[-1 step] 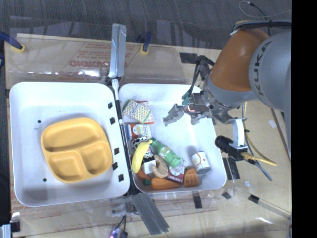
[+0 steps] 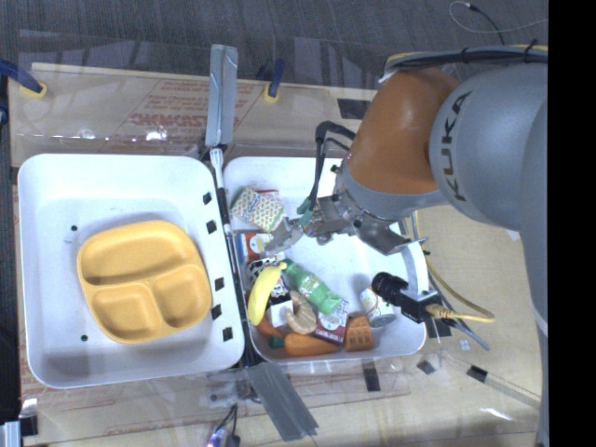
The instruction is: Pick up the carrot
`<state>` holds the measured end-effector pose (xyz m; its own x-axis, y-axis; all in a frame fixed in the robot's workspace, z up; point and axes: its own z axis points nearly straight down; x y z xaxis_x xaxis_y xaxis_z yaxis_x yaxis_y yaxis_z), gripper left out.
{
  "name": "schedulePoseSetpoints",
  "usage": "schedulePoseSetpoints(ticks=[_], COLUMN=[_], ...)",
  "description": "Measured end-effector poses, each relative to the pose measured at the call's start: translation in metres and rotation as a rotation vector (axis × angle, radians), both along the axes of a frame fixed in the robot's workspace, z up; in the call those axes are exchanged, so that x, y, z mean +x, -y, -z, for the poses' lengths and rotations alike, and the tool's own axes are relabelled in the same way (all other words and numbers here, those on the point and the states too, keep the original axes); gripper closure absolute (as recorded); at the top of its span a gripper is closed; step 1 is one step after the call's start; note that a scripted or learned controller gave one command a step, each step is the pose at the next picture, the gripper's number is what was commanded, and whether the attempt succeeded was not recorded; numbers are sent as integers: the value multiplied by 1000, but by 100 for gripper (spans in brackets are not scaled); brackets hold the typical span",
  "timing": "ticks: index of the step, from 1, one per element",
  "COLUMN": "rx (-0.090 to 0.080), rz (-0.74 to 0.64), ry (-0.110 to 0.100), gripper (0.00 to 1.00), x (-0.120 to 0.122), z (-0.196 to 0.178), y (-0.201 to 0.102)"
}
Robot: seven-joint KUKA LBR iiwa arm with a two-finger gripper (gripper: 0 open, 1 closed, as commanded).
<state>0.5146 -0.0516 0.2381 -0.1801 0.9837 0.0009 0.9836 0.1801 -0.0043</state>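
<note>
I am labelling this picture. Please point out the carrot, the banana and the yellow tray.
carrot (image 2: 312, 345): camera view, middle of its orange body.
banana (image 2: 264, 291): camera view, middle of its curve.
yellow tray (image 2: 140, 250): camera view, large upper compartment.

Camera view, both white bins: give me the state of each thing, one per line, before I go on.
Orange carrot: lying flat at the right bin's near edge, not gripped.
Yellow banana: lying among the clutter, left side of the right bin.
Yellow plastic divided tray: flat, right way up, in the left bin.
Gripper: low over the right bin, above the clutter.
</note>
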Motion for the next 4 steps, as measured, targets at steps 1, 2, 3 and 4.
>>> schedulePoseSetpoints(ticks=[1, 2, 3, 4], rx=[-2, 1, 0, -1], rz=[434, 330, 324, 264], ry=[-3, 2, 1, 3], gripper=[0, 0, 100, 100], x=[-3, -31, -31, -38], z=[48, 146, 136, -16], y=[-7, 41, 40, 48])
